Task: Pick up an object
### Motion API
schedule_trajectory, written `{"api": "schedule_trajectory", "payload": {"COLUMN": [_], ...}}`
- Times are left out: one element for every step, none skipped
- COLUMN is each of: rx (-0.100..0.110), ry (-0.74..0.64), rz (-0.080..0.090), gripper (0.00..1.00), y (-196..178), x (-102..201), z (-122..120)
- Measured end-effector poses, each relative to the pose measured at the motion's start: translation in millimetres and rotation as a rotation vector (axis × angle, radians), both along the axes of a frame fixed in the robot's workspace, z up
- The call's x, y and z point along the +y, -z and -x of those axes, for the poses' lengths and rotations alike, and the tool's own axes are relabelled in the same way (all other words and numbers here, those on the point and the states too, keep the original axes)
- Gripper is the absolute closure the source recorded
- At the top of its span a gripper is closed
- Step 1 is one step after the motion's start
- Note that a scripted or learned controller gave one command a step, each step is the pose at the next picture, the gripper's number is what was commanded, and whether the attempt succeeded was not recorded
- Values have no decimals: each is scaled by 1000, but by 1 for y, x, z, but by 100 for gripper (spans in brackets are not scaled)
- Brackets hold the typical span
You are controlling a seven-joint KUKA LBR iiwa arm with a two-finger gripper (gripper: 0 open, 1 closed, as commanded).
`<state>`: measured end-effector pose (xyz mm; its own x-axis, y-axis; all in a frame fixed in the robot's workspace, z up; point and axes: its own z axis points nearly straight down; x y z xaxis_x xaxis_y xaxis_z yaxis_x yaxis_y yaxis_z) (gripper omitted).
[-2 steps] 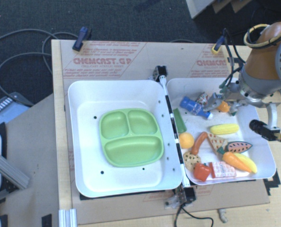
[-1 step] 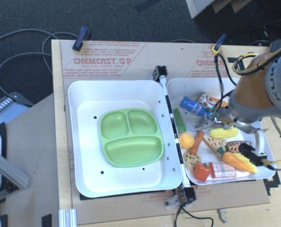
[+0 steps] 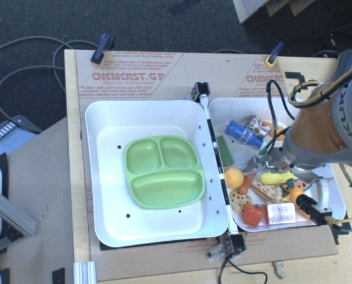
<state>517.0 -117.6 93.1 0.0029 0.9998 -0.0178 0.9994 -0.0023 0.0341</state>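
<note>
In the right bin [image 3: 339, 203] I see a heap of toys: a blue bottle [image 3: 244, 134] toward the back, an orange ball [image 3: 234, 177] by the divider, a banana [image 3: 276, 178] in the middle, and a red piece [image 3: 253, 215] beside a white box [image 3: 280, 213] at the front. My gripper [image 3: 265, 157] is down among them, just above the banana and beside the bottle; I cannot tell how it stands or whether it has anything. The arm [image 3: 323, 132] covers the bin's right side. The left bin [image 3: 99, 176] holds a green tray [image 3: 164, 171].
</note>
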Motion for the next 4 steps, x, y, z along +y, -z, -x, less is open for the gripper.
{"api": "schedule_trajectory", "payload": {"rx": [32,37,72,61], "ry": [-3,-3,-6,-4], "rz": [-16,-19,-22,-19], "gripper": [0,0,0,100], "y": [-42,9,14,2], "x": [-42,-17,-2,-2], "z": [-82,-25,-140,-143]}}
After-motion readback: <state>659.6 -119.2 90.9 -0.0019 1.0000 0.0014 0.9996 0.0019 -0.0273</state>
